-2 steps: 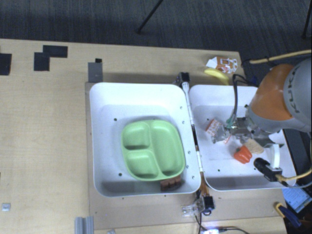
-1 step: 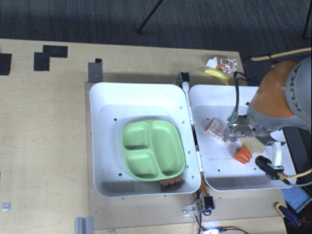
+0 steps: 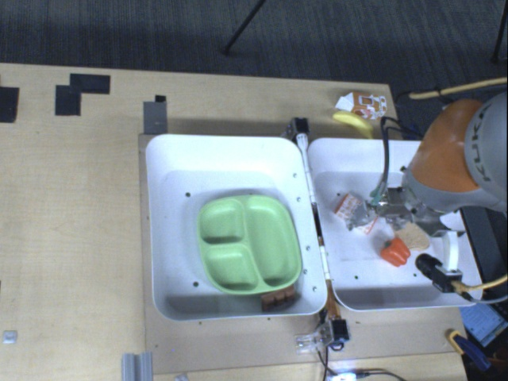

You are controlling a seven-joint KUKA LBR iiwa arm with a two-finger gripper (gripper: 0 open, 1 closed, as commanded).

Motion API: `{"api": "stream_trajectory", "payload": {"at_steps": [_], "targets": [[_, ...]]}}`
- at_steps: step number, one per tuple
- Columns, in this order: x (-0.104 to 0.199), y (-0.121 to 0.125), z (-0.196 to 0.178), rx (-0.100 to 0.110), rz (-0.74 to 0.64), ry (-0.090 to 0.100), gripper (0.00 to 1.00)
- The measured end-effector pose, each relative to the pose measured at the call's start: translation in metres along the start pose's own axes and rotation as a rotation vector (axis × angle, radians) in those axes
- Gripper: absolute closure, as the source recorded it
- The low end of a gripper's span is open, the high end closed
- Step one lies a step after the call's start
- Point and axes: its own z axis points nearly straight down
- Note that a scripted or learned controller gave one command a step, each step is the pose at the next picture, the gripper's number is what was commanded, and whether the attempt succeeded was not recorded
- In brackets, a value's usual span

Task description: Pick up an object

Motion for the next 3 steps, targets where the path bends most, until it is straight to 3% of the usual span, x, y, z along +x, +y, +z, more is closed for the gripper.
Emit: {"api": "stream_trajectory", "payload": {"at_steps": [1, 2, 3], "targets": [[0.006, -0.028, 0.032, 0.008, 0.006, -0.002, 0.0], [0.006, -0.026, 0.021, 0.002, 0.005, -0.001, 1.0], [0.006, -0.026, 0.021, 0.003, 0.004, -0.001, 0.0]]}}
